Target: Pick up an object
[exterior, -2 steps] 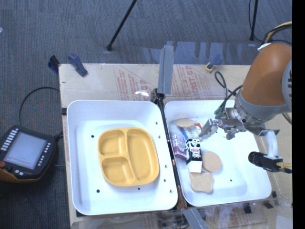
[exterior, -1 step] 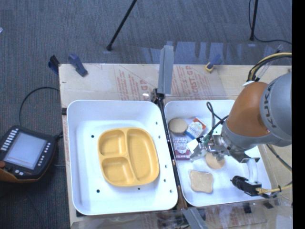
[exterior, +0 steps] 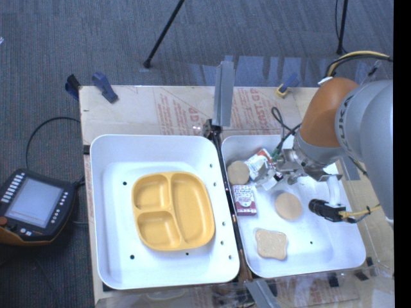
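— Reaching into right bin (exterior: pixel 347 252), gripper (exterior: pixel 275 172) hovering over crumpled packet (exterior: pixel 258 165) at far left corner. Jaw state: cannot tell.
— Approaching for pick, judging by pose. Needing descent, closure on packet, then lifting clear.

A single fixed camera sits above the desk (exterior: pixel 154 104) and looks down on it at a slant, far enough off to take in both white bins whole, the left bin (exterior: pixel 103 165) and the right bin (exterior: pixel 340 246), along with carpeted floor beyond the far edge and a pendant (exterior: pixel 32 205) on the floor at the left. The arm (exterior: pixel 359 124) enters from the right side of the frame, its bulk close to the lens and looming large; the fingers (exterior: pixel 273 172) lie over the right bin, with the left bin and its yellow tray (exterior: pixel 172 209) off to their left
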`<state>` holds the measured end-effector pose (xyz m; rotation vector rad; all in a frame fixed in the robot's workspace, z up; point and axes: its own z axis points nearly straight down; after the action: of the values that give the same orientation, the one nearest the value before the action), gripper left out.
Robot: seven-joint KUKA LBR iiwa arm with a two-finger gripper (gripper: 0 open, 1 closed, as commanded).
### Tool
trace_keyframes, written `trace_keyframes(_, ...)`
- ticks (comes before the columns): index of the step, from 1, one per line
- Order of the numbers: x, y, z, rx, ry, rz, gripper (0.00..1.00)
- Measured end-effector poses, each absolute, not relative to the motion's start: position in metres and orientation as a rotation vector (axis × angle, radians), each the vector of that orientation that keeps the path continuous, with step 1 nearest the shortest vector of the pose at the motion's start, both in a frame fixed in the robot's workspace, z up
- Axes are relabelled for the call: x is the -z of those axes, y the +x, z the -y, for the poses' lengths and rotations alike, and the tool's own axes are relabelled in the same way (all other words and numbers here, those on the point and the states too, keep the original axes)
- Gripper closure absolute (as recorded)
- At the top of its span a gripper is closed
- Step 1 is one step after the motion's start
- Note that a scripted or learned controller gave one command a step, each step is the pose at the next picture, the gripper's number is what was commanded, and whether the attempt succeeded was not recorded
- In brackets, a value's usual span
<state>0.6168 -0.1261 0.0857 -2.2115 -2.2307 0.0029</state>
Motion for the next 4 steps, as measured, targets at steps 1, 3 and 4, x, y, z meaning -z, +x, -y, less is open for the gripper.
trace_keyframes(1,-0.083,0.639,0.120,-0.023,-2.257,2.156,0.00)
trace_keyframes(3,-0.082,0.639,0.116,-0.021,-2.110,2.302,0.00)
trace_keyframes(4,-0.083,0.641,0.131,-0.014,-2.138,2.277,0.00)
